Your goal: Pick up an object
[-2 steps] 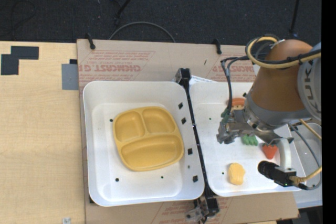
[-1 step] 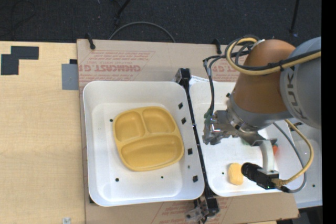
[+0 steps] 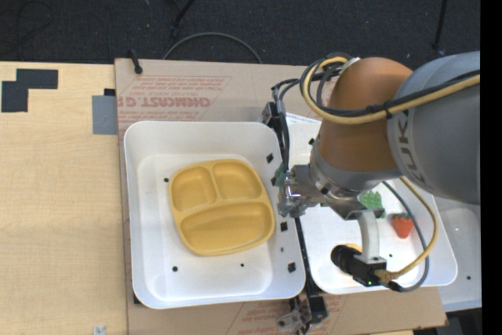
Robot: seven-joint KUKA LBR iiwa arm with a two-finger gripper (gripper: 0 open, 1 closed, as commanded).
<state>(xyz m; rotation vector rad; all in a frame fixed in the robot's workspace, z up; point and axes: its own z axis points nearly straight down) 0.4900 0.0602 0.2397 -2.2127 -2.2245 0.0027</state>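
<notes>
A: Though half buried under the grey arm (image 3: 443, 121), readable at all, the end effector (image 3: 289, 198)? Apart or together?

B: Cannot tell. Hangs low over the seam between the two bins, right by the inner wall of the left bin (image 3: 149, 169).

A: And to pick from?

B: Close beside the end effector, on the side away from the arm: a yellow plate (image 3: 222, 205), three compartments, lying flat in the left bin, turned a little askew. Touching the end effector or not, cannot tell.

A: On the other side?

B: Past the end effector, in the right bin (image 3: 443, 267): a green piece (image 3: 371, 201), tucked at the edge of the wrist and partly covered by it. Farther out again, an orange piece (image 3: 402, 227), near the green one but apart from it.

A: Beneath all that?

B: Cardboard (image 3: 172, 94) with red print under both bins, spread on a pale wooden table (image 3: 55, 208) reaching well away from the end effector on the plate's side.
</notes>
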